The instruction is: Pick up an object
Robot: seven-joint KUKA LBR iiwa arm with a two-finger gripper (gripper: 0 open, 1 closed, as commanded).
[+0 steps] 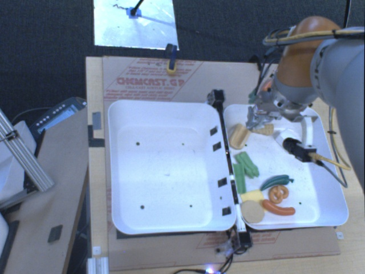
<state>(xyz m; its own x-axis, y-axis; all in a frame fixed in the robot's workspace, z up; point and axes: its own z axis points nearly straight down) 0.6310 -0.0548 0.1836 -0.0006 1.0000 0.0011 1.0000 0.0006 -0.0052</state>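
We're seeing the gripper (258,120) hovering just above the tan bread piece (239,135) in the rt bin (333,207); finger state can't tell.

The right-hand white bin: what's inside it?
The right bin holds toy food: a bread piece, green beans, a pretzel, a sausage and a round cookie. The gripper hangs over its far corner, covering whatever lies underneath.

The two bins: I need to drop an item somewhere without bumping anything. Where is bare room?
The left bin has a wide open floor between its rims. The right bin is crowded along its left side: bread, green beans, pretzel, sausage. The claw hangs over its far end.
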